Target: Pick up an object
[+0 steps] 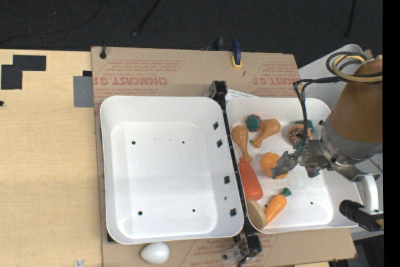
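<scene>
The right bin [312, 212] holds several toy foods. Among them are a tan gourd [240, 136], a teal-topped piece [252, 122], a tan drumstick [269, 129], a round orange fruit [269, 163], a long red-orange piece [250, 181], a small carrot with a green top [276, 204] and a brown ring-shaped item [297, 132]. My gripper [286, 163] hangs low over the middle of this bin, just right of the orange fruit and touching or nearly touching it. Nothing is visibly lifted.
The left bin [119, 134] lies beside the right one, with a black divider [228, 153] between them. A white egg [154, 252] rests on the cardboard in front of the left bin. The arm's bulk [356, 122] covers the right bin's right side.
</scene>
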Robot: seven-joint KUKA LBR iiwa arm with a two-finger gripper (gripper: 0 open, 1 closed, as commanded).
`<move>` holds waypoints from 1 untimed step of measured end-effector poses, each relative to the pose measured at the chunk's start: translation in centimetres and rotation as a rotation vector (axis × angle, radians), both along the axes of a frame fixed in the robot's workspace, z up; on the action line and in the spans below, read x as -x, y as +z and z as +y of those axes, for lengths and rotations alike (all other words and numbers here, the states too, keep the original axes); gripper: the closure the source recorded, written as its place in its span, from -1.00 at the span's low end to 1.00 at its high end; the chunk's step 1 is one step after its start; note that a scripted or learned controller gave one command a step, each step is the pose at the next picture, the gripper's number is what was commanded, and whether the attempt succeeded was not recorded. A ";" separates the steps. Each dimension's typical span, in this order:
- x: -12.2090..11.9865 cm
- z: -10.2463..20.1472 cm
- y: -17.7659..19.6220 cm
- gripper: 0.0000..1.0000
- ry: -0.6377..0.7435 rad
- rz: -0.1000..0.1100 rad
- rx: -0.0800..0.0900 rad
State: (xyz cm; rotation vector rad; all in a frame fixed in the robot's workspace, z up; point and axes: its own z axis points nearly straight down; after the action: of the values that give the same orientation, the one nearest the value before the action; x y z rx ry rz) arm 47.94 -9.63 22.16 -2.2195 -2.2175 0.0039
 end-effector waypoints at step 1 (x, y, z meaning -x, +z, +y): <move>-3.0 1.5 -11.5 -1.00 0.001 -0.006 -0.004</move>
State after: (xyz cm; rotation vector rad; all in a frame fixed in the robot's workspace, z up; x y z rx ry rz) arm 50.94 -8.10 10.64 -2.2198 -2.2193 -0.0082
